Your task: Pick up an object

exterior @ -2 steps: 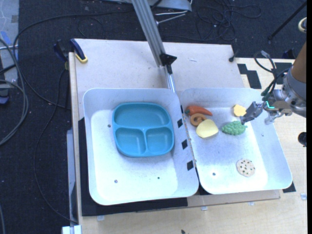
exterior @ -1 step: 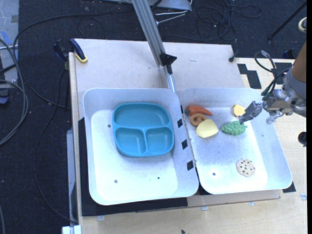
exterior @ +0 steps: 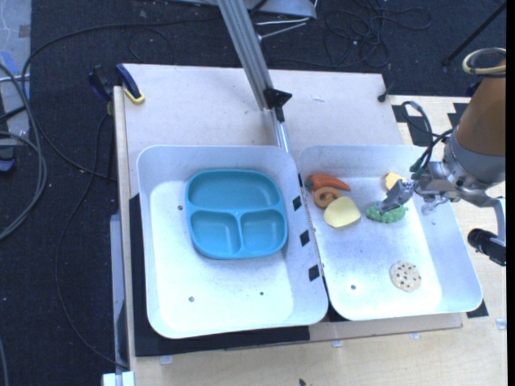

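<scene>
Speckled round cookie (exterior: 405, 277) low in right bin (exterior: 451, 284), pincer (exterior: 399, 195) over leafy green toy (exterior: 386, 212), grip state unclear.

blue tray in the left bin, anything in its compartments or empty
Empty. All three compartments of the blue tray show bare blue floor. The carrot, cookie and other items lie in the right bin.

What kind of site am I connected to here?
Probably a robotics lab test bench: two white bins with toy food like a carrot and cookie, loose cables on the dark floor.
</scene>
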Motion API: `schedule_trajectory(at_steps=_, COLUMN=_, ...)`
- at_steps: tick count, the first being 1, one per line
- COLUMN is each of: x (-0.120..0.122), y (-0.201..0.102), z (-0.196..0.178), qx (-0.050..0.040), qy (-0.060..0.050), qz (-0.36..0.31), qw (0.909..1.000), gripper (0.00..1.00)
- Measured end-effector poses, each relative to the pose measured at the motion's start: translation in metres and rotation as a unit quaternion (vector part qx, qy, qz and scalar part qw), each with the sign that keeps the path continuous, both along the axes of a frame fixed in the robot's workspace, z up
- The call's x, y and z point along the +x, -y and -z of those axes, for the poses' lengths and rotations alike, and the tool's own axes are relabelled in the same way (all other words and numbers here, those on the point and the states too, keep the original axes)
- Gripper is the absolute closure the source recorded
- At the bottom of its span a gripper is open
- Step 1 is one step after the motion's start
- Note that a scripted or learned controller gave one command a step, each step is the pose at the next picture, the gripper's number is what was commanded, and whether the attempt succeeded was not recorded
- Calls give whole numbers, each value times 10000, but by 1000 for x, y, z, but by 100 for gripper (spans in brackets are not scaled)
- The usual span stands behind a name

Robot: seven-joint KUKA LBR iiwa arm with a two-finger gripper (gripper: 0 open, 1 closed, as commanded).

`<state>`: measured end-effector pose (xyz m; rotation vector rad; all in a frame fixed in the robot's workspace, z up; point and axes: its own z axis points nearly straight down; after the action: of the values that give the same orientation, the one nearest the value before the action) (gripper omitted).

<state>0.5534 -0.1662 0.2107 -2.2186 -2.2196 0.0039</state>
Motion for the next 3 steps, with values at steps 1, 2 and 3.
schedule_trajectory(at_steps=1, x=6, y=-1, z=45, qx=0, qy=2, qz=4, qw=10000, gripper=0)
schedule_trajectory(at_steps=2, x=8, y=7, z=104, qx=0, qy=-2, qz=11, qw=10000, gripper=0)
schedule_trajectory(at_steps=3, x=9, y=7, z=91, qx=-7, qy=26, qz=10, qw=10000, gripper=100)
